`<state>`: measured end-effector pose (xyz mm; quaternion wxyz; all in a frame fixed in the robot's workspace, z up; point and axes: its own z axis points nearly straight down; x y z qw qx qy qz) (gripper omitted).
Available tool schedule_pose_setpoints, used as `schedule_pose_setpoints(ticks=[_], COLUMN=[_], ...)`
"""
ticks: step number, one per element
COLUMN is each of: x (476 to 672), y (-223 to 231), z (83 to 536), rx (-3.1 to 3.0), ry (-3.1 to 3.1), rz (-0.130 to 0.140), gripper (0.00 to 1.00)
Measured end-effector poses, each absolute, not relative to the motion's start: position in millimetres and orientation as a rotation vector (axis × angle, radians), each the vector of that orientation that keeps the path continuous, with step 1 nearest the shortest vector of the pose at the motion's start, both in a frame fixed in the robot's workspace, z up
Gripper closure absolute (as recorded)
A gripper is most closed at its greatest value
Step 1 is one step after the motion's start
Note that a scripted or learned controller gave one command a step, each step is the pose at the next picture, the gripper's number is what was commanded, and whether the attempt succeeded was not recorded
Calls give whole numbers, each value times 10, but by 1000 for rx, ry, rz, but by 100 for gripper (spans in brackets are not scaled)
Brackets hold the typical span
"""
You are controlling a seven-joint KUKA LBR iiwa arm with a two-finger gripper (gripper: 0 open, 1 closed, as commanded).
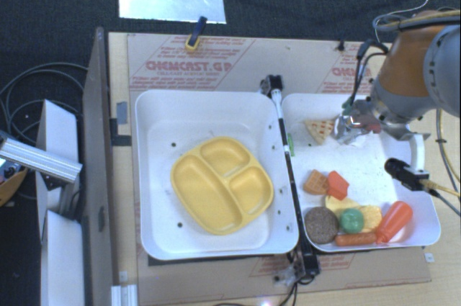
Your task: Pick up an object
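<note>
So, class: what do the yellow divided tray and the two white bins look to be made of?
Yellow divided tray: probably moulded plastic, smooth with a soft sheen and rounded compartment walls. Left bin and right bin: likely thin plastic too, glossy white with rounded rims.

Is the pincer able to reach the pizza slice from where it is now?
Probably yes. The pincer hangs just right of the pizza slice, which lies alone at the back of the right bin; nothing covers it.

yellow tray [221, 184], white bins [155, 175], green ball [351, 219], orange carrot [394, 220]
</note>
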<state>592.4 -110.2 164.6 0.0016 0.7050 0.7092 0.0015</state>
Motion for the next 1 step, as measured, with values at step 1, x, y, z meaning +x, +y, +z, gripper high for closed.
schedule_pose_setpoints(ticks=[1], x=[5828], y=[-1001], z=[1540], rx=[2217], ry=[2226], rz=[0], gripper=[100])
